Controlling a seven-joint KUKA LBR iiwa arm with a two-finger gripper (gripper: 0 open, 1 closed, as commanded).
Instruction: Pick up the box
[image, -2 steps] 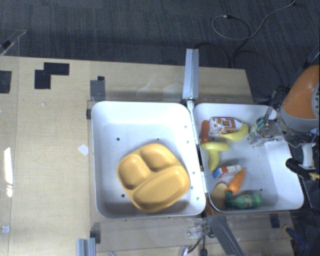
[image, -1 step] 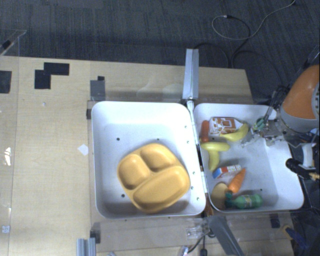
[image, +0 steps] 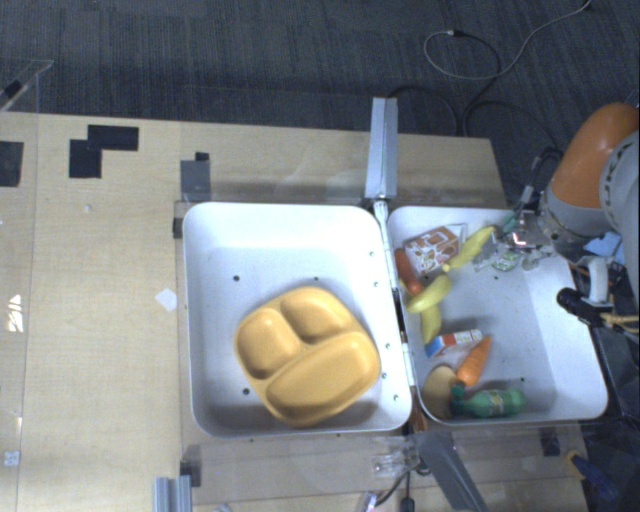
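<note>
grey arm's gripper (image: 515, 243) over right bin (image: 560, 400), near box (image: 432, 249), apart

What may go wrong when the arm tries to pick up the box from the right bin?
1. The box lies in the right bin's far left corner, close to the divider wall, so one finger may have little room there.
2. A yellow banana lies against the box's right side, and an orange carrot lies at its left. The gripper might catch or push one of them instead of the box.

Dark carpet-like floor (image: 250, 50), pale wooden bench (image: 100, 330), loose cable (image: 470, 50).
</note>
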